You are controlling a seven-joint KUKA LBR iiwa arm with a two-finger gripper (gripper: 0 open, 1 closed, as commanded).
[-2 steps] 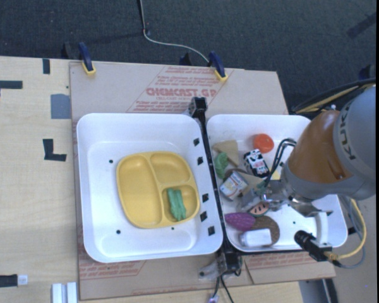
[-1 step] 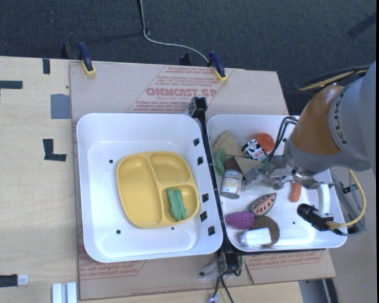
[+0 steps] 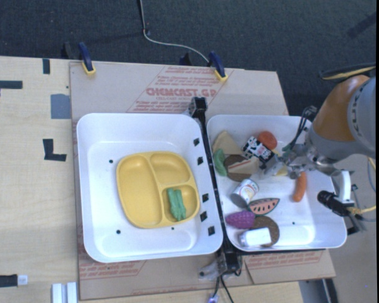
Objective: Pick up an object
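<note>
Reaching into the right bin [image 3: 328, 232] describes the step in hand, by my reading: the approach phase of a pick, with nothing lifted yet.

Camera view, from above at a slant: the arm enters from the right, its orange band sitting above the bin's far right corner. The gripper [image 3: 282, 164] is low over the clutter in the bin's upper middle. Whether it is spread or closed I cannot tell; the wrist body and the toys below blur together there.

Nearest candidates: the black-and-white cow toy [image 3: 256, 149] just beside the tool on its left, with a red piece [image 3: 268, 139] behind it, and the orange carrot [image 3: 299, 187] just below and to the right (apart from the tool, lying free on the bin floor). Further off lie a small can [image 3: 246, 189], a watermelon slice [image 3: 264, 205] and a purple piece [image 3: 240, 219].

Left bin [image 3: 88, 169]: a yellow divided plate [image 3: 136, 182] with a green piece [image 3: 176, 204] in its lower right compartment, well apart from the tool.

Next move, as judged: settle on one item, probably the cow toy, centre over it, then descend and close.
</note>
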